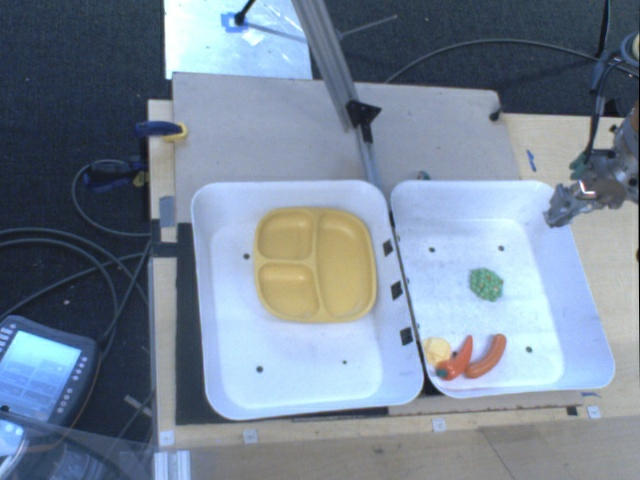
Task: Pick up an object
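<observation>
In the right bin (560, 298) lie a green bumpy lump (486, 284), a small yellow piece (437, 349), a red-orange pepper shape (454, 360) and an orange sausage shape (486, 356). The last three cluster at the bin's front left. My gripper (562, 208) hangs at the right bin's far right rim, well away from all of them. Nothing shows between its fingers.
A yellow divided plate (315, 264) lies in the left bin (230, 358). A slanted metal pole (330, 48) stands behind the bins. Cables and a teach pendant (35, 368) lie on the floor at the left.
</observation>
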Action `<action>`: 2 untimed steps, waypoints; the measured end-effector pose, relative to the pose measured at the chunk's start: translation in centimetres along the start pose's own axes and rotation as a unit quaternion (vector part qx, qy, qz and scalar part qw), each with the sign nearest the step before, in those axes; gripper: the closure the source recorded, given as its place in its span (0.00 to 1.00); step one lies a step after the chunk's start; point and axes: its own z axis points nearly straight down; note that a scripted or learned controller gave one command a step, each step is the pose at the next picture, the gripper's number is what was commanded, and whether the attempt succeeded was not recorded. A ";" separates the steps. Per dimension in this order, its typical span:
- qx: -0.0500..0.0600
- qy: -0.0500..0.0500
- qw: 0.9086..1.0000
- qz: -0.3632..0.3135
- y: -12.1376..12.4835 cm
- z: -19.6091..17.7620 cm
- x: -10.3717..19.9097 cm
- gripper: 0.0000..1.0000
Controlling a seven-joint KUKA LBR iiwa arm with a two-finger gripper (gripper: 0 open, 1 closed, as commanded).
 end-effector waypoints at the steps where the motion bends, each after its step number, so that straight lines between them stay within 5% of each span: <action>1: 0.003 0.002 1.000 -0.002 0.0 1.3 6.0 1.00; 2: 0.003 0.002 1.000 -0.002 0.5 2.5 11.8 1.00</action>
